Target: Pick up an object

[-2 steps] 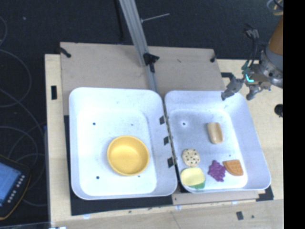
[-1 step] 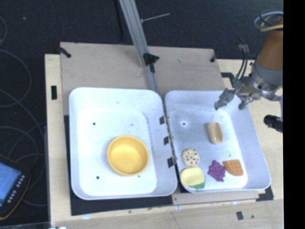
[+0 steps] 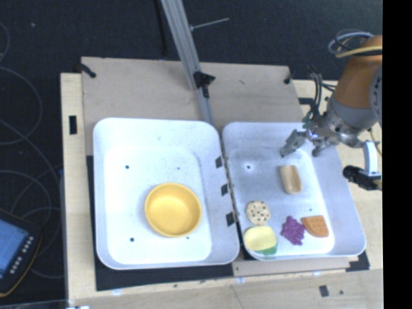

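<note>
The gripper (image 3: 302,145) hangs open and empty at upper right of the frame, above a tan bread roll (image 3: 291,178) in the right bin (image 3: 257,143).

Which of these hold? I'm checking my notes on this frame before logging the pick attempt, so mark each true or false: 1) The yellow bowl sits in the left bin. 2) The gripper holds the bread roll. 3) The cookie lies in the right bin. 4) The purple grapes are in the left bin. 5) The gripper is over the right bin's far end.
1) True: the yellow bowl rests in the left bin.
2) False: the gripper is apart from the bread roll, with nothing between its open fingers.
3) True: the cookie lies in the right bin, near its left wall.
4) False: the purple grapes are in the right bin, beside the orange piece.
5) True.
</note>
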### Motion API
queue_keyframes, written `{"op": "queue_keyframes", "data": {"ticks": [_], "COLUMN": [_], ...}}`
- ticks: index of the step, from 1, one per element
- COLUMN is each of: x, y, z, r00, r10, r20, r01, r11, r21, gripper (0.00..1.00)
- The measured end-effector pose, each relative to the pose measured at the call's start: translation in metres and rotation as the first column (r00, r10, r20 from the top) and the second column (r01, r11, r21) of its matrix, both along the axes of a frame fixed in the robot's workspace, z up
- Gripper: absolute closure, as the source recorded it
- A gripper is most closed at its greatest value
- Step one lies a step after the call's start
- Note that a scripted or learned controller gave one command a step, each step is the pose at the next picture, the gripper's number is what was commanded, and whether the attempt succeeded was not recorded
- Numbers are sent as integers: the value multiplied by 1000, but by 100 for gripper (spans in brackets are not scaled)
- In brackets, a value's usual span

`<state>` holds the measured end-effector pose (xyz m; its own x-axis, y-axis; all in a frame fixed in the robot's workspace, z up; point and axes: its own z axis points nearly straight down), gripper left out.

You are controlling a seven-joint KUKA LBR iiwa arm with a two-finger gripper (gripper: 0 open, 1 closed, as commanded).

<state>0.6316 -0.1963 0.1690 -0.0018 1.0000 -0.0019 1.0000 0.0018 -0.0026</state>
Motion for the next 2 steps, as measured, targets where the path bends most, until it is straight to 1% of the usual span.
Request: {"op": "queue_keyframes", "data": {"ticks": [1, 2], "x": [7, 9], "y": [-5, -6], "z": [-47, -32], "r00": [1000, 1000], "r10": [1, 2], "r20": [-1, 7], "r01": [-1, -2], "r11": [1000, 1000], "r21": [0, -3], "gripper": [0, 100]}}
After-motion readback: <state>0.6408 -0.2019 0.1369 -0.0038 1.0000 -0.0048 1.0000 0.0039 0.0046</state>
